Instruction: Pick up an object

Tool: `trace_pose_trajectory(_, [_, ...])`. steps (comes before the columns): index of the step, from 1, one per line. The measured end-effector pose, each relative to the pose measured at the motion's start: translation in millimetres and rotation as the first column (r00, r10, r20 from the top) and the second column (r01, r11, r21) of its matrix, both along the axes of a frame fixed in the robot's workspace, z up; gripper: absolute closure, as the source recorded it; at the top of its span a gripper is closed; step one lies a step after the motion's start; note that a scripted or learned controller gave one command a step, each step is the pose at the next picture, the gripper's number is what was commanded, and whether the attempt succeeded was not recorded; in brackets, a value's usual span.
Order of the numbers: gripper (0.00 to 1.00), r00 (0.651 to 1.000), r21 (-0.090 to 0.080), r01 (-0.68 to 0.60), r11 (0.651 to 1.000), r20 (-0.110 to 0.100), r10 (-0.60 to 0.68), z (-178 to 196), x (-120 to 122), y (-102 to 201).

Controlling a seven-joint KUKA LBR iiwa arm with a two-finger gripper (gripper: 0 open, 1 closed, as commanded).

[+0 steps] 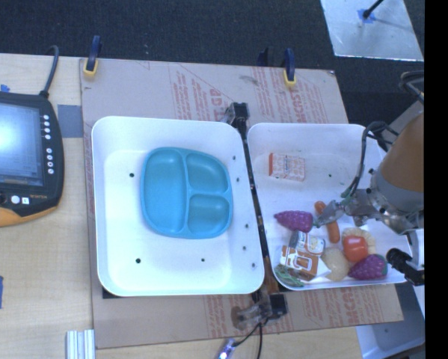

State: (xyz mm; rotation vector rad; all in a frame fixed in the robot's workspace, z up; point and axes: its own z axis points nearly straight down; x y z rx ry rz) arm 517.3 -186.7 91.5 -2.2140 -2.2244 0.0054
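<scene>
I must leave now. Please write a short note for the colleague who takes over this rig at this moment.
Gripper: low in the right bin, at the orange carrot; whether it grips anything cannot be told.
Right bin: purple grapes, a second purple bunch, red tomato, printed carton, small packet.
Left bin: blue divided plate.
Done: nothing visibly lifted.
Left: grasp one object and raise it.

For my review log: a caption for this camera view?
Tool low over toy food in right bin; blue divided plate in left bin.
</scene>
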Motion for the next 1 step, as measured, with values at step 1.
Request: trace_pose_trajectory(1, [1.00, 1.000, 0.000, -0.005, 1.000, -0.003, 0.005, 10.1, 0.0, -0.5])
